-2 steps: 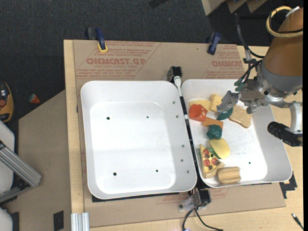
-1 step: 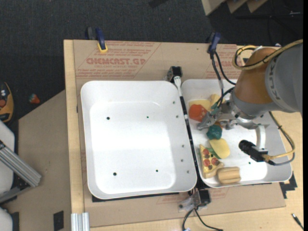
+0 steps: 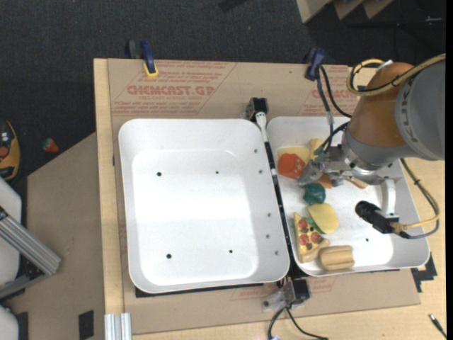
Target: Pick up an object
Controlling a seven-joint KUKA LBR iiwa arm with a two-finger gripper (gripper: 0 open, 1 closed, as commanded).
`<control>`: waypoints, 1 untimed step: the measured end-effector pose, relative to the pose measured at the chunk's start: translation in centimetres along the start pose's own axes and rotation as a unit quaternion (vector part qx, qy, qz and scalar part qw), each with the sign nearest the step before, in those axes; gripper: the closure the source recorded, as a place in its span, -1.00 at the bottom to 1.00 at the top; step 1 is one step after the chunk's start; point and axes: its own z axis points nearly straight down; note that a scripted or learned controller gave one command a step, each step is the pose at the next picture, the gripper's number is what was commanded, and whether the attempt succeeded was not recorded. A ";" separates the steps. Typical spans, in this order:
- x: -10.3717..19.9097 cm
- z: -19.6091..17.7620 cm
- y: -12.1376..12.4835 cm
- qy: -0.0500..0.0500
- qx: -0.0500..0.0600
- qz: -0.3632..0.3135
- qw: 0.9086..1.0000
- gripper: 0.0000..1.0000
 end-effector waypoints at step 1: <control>4.7 -9.7 8.0 0.000 -0.007 -0.005 1.000 1.00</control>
